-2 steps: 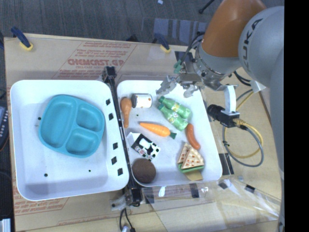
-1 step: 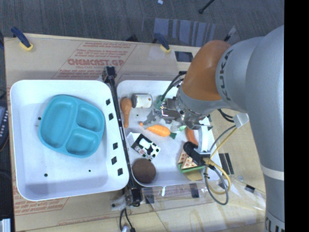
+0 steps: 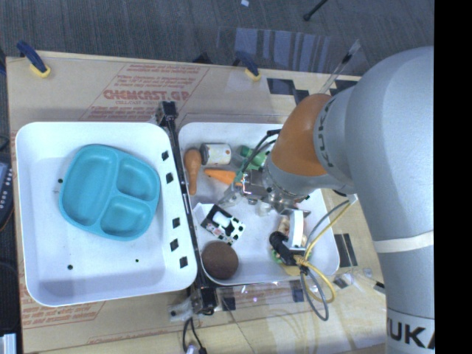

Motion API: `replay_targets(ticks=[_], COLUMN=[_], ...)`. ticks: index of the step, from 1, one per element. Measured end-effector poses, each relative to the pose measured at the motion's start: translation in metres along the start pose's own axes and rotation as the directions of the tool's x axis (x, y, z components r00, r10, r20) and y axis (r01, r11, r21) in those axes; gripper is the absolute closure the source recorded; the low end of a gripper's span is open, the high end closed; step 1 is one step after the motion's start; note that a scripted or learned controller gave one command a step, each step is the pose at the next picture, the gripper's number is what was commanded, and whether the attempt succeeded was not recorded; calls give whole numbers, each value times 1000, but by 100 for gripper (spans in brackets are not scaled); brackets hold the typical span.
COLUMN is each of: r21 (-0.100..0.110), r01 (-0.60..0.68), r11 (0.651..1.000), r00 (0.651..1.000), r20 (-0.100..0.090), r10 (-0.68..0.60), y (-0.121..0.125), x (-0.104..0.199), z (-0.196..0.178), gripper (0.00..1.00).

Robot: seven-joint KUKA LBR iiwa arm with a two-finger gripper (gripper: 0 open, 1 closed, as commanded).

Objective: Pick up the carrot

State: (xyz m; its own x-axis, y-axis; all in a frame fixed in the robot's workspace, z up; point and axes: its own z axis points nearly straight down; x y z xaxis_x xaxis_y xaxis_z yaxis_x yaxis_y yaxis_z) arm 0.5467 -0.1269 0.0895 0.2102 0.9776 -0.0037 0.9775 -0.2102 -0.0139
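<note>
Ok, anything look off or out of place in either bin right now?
Nothing stands out. The carrot lies intact in the right bin beside the hand, the other items sit loosely around it, and the blue divided plate rests flat in the left bin.

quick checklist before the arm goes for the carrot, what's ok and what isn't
1. Carrot in sight: ok, the small orange piece lies in the right bin, beside the gripper.
2. Gripper placed at the carrot: ok, it sits at the carrot's right end.
3. Carrot between the fingers: cannot tell, the wrist hides that spot.
4. Neighbours apart: not ok, a longer tan-orange vegetable and a small white can lie close by.
5. Black-and-white toy and brown ball out of the way: ok, both lie nearer the bin's front.
</note>
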Motion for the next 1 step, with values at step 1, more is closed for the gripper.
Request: replay_targets(ticks=[1], r21=[18], r01=[-340], r11=[940], r00=[940], r20=[4], r10=[340], y=[84], x=[21], z=[-1], gripper=[0])
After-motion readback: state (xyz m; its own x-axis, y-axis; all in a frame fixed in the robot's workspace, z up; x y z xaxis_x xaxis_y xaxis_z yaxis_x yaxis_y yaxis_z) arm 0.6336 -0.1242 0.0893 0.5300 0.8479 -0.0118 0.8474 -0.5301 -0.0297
